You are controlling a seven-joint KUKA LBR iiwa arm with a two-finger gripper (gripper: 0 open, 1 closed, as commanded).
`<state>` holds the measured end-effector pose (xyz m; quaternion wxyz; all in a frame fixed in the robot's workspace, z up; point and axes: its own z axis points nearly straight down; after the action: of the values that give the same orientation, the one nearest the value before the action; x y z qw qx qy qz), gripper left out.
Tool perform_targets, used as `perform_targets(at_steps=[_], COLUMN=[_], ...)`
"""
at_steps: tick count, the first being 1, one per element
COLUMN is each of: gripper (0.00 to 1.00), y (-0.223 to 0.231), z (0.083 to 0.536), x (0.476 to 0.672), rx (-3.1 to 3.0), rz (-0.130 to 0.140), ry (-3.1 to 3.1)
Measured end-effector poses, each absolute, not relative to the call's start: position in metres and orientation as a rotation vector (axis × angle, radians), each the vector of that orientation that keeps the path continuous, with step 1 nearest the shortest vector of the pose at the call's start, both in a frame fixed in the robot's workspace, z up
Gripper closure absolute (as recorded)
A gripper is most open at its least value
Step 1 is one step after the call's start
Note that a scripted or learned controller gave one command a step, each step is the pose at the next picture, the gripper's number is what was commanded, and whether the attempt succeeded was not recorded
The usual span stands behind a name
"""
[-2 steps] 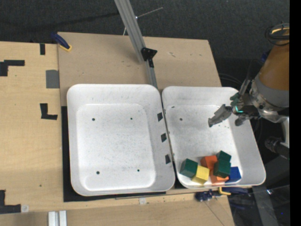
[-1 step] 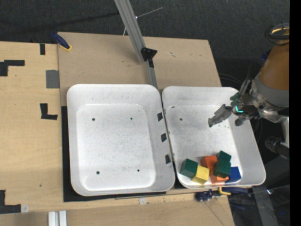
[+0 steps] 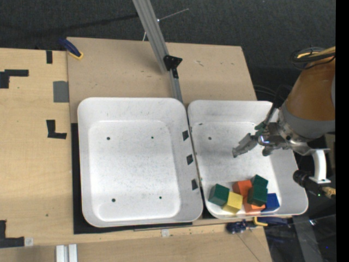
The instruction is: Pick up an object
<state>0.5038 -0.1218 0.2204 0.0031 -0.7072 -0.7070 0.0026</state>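
Arm poised over the right white plastic bin [image 3: 229, 113].
My gripper [image 3: 244, 146] hovers mid-right — fingers' state I cannot tell — coloured toy blocks [image 3: 245, 195] piled below, lower right.

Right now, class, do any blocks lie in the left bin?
No: the blocks are clustered at the near edge of the right bin.
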Motion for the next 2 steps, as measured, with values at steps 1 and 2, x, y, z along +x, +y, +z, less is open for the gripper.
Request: perform_targets(at_steps=[1, 2], gripper=[0.00, 0.00], y=[-0.124, -0.115], z=[0.176, 0.116], x=[0.502, 0.500], rx=[-2.217, -2.215], rz=[0.007, 0.007], ry=[-2.218, -2.218])
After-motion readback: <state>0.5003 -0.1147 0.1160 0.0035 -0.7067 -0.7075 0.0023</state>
